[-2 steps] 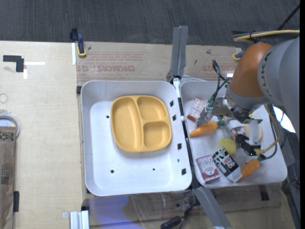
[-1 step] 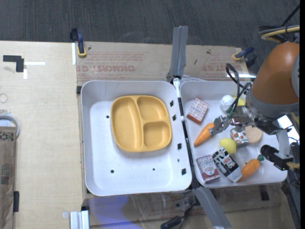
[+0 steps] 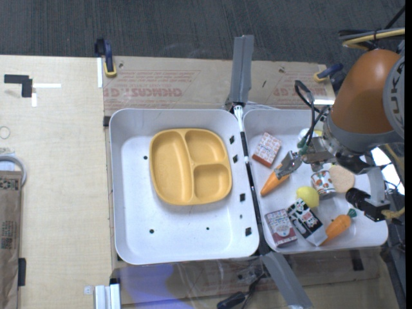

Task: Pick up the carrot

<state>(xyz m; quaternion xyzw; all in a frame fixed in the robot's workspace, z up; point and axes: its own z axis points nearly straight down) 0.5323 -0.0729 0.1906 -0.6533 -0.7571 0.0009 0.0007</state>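
Though the pale bench (image 3: 58,172) runs well off to the left, all the business is crowded at its right end, where the arm (image 3: 367,95) leans in, its orange band bulking over the far bin. Two white bins sit side by side. The left bin (image 3: 129,192) carries just a yellow divided plate (image 3: 191,166) lying flat near its middle, well apart from the work. It looks parked there, out of the way, perhaps for some other job.

The right bin (image 3: 283,124) is where the clutter lives. A red-and-white carton (image 3: 267,149) lies toward the back. Two more small cartons (image 3: 293,223) lie near the front edge, and between them sit a little can (image 3: 324,184) and a yellow lemon (image 3: 308,196). An orange toy with a green top (image 3: 339,225) lies at the front right and could also pass for a carrot.

From where I stand, the arm has chosen the other one. The gripper (image 3: 288,167) is down low at the thick end of the carrot (image 3: 273,184), a plain orange cone lying flat by the bin's left wall, tip pointing forward and left. The wrist slants along the cone's length, I'd guess to take the wide end. Whether the gripper is open or clamped on it I cannot tell, since the metal and the orange run together there. Nothing looks lifted yet.
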